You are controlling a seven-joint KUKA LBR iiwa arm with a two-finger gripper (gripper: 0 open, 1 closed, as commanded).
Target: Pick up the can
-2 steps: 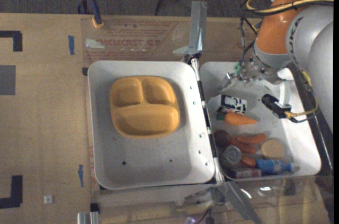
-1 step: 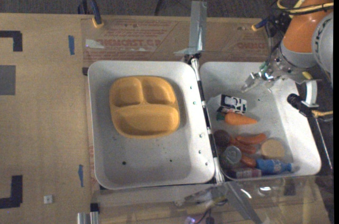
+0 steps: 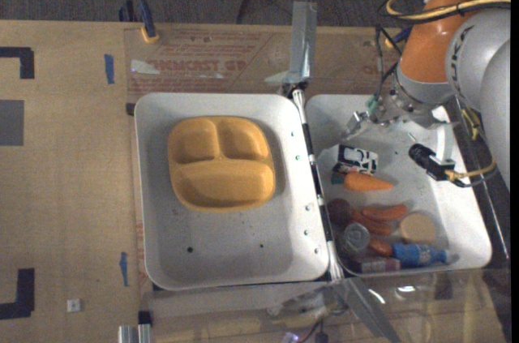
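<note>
The can (image 3: 354, 238) lies in the right bin (image 3: 474, 232) near its front left corner, its grey round end facing up, packed among other items. My gripper (image 3: 370, 119) hangs over the back of the same bin, below the orange wrist band (image 3: 427, 49). It is well behind the can, with a carrot and a small box lying in between. Nothing shows in its grasp.
Around the can lie a carrot (image 3: 369, 182), a black-and-white box (image 3: 358, 159), red sausages (image 3: 384, 213), a tan round disc (image 3: 418, 229) and a blue bottle (image 3: 418, 255). The left bin (image 3: 154, 171) holds a yellow divided plate (image 3: 220, 161). A black cable connector (image 3: 431, 160) hangs at the right.
</note>
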